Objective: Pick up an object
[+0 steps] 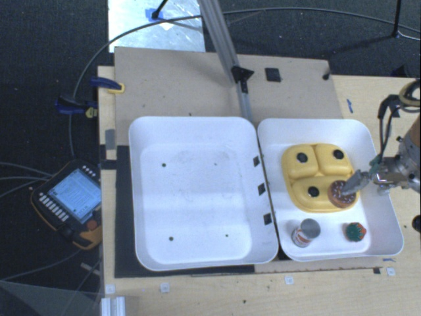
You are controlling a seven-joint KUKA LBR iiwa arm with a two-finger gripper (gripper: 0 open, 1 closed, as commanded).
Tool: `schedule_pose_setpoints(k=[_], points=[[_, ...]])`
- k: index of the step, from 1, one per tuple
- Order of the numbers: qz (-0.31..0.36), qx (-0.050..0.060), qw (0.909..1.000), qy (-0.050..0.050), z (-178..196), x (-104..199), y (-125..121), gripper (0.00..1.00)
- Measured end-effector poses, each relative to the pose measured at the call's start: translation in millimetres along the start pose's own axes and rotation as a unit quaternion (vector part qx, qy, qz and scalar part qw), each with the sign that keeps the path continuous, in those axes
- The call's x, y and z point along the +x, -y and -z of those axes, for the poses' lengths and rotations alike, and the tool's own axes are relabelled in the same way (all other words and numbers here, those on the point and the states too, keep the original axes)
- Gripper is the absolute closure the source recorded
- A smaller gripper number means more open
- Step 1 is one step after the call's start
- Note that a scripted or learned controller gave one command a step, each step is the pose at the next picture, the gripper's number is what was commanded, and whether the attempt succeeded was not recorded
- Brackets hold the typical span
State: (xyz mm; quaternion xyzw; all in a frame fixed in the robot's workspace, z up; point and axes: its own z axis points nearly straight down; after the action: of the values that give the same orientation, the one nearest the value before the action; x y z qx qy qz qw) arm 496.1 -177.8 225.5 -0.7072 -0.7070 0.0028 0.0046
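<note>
- The gripper (346,188) is reaching in from the right, its tip sitting over the lower right corner of the yellow tray (318,175) in the right bin (388,226).
- The tip is touching or hovering just above a small brown round piece (339,195) at that corner; whether it is grasping the piece or is released cannot be told from this angle.
- The right bin is holding four things: one yellow tray with four dark-centred hollows, one brown round piece at the tray's edge, one can (305,232) standing near the front wall, and one small green-and-red object (355,231) just right of the can.
- The can and the green-and-red object are lying apart from each other and from the tray.
- The left bin (151,242) is sitting beside the right one, their walls touching.
- A teach pendant (71,197) is lying on the floor left of the bench.
- A grey pole (220,31) is slanting down to the bins' back edge.
</note>
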Motion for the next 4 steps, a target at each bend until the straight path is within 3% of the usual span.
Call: schedule_pose_setpoints(k=[1, 3, 4], points=[[0.002, -0.006, 1.0000, 0.002, 5.9, 0.6, -2.7, 0.00], [0.001, -0.004, 1.0000, 0.001, -88.9, -4.1, -12.4, 0.00], [0.003, -0.013, 0.9999, 0.002, -99.4, -4.2, -17.9, 0.00]])
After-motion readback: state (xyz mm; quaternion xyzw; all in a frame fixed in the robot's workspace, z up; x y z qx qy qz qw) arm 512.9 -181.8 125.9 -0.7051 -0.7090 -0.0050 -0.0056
